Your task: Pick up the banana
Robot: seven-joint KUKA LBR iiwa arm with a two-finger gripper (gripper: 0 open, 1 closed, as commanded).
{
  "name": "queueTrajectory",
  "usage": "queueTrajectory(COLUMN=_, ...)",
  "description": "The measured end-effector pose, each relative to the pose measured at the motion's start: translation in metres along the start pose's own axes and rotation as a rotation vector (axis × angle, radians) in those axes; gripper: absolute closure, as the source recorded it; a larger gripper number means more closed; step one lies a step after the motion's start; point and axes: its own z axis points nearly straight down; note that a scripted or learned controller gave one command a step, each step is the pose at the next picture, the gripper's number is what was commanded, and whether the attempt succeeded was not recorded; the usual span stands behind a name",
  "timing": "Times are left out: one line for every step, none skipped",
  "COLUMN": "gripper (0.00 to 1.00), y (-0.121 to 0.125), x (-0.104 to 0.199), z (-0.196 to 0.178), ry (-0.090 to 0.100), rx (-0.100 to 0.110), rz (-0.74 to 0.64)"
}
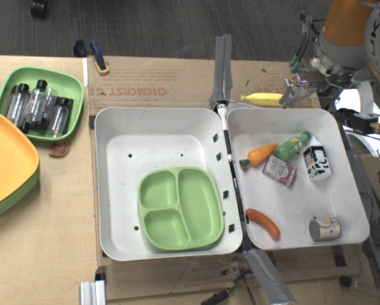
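Yellow banana end seemingly between jaws.

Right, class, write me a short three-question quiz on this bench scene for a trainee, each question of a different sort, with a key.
1. True or false: the banana lies inside the right bin.
2. Which bin holds the green divided tray? A) left bin B) right bin
3. Fill in: the carrot lies beside a green ____.

Key: 1. False; it lies on the cardboard behind the right bin's far rim, near the gripper. 2. A, the left bin. 3. Bottle.
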Motion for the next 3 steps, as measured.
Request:
queueTrajectory(gripper=1.0, y=0.0, x=-0.001, z=0.014, ry=0.001, rx=0.0, rz=-0.052)
queueTrajectory(gripper=1.0, y=-0.001, x=-0.013, z=-0.025, ry=0.0, rx=-0.001, rz=-0.084)
queueTrajectory(gripper=1.0, y=-0.043, x=-0.079, z=0.134, ry=0.001, rx=-0.002, rz=0.003)
